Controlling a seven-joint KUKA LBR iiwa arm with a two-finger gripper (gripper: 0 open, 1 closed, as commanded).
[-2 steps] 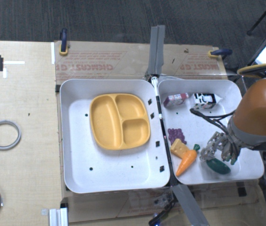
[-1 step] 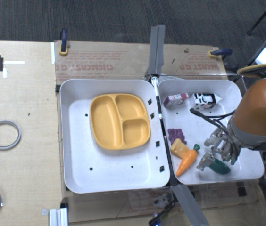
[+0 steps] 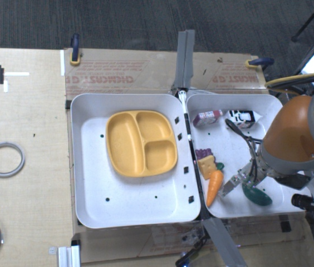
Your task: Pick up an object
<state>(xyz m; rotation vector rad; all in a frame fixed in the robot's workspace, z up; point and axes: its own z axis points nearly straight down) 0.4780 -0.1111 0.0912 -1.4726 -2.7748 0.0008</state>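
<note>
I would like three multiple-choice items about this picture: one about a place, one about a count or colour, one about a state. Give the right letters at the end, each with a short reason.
1. Where does the yellow divided plate lie?
A. in the left bin
B. in the right bin
C. on the wooden bench outside the bins

2. How many compartments does the plate have?
A. two
B. three
C. five

3. How does the toy carrot stand in relation to the claw?
A. it hangs lifted above the bin
B. it lies on the bin floor beside the claw
C. it lies on the plate

Answers:
1 A, the plate rests on the floor of the left bin.
2 B, one long section and two smaller ones are seen.
3 B, the carrot lies flat near the divider, left of the claw tip.
</note>
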